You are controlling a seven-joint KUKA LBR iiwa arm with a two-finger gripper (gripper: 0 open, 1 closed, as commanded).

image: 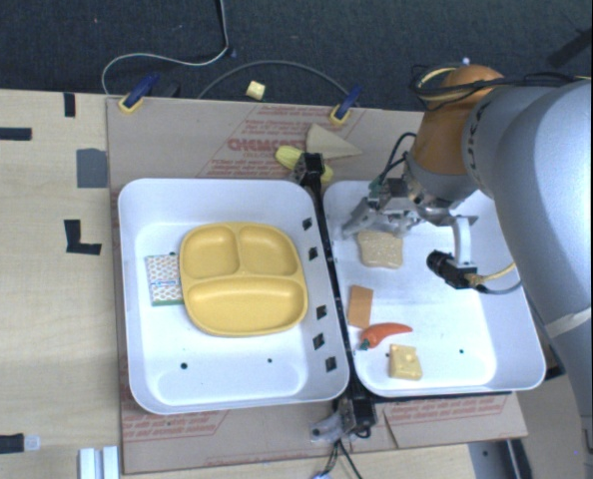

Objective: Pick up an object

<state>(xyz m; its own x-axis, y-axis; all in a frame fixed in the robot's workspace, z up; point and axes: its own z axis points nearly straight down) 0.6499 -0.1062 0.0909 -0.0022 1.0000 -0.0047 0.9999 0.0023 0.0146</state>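
A pale beige bread-like piece (381, 249) lies flat in the right bin's upper left part.

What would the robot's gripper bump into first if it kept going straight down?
Probably the pale, bread-like piece lying in the right bin. The gripper hangs right above it, though its height is hard to judge from this slanted view.

Left bin (137, 367): divided plate (244, 277) in the middle, small card (163, 278) touching its left edge. Right bin (506, 352): gripper (386, 216) just behind the bread piece (381, 249); flat wafer (359, 305), pepper (383, 334), cheese chunk (405, 362) in front of it
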